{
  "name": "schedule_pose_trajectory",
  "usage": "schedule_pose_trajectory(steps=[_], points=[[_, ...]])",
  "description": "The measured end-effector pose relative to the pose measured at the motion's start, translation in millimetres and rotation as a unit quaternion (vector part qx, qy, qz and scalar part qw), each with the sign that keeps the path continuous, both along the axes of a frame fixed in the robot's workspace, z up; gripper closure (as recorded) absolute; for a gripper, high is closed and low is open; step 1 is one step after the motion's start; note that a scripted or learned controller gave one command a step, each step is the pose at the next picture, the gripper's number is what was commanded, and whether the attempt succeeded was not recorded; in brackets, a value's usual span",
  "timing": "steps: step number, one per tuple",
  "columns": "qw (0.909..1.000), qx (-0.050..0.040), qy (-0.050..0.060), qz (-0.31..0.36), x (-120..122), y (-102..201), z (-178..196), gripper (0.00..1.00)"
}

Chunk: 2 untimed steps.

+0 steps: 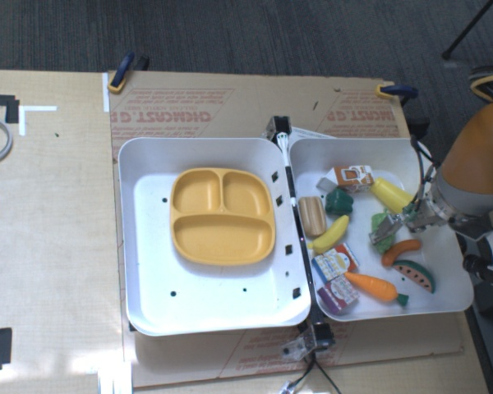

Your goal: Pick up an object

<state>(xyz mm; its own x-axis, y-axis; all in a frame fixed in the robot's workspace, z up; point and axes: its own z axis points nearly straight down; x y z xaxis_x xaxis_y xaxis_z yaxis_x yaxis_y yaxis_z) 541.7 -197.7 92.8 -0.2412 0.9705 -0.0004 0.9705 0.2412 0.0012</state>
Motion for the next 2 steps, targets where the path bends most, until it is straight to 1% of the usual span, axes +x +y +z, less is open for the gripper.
schedule_pose_trajectory(steps=[1,2], points=[[1.0,-0.0005,-0.002,-0.001,1,0,10,1.0],[1.0,-0.0006,0.0,0.002,-56,40,128,1.0]])
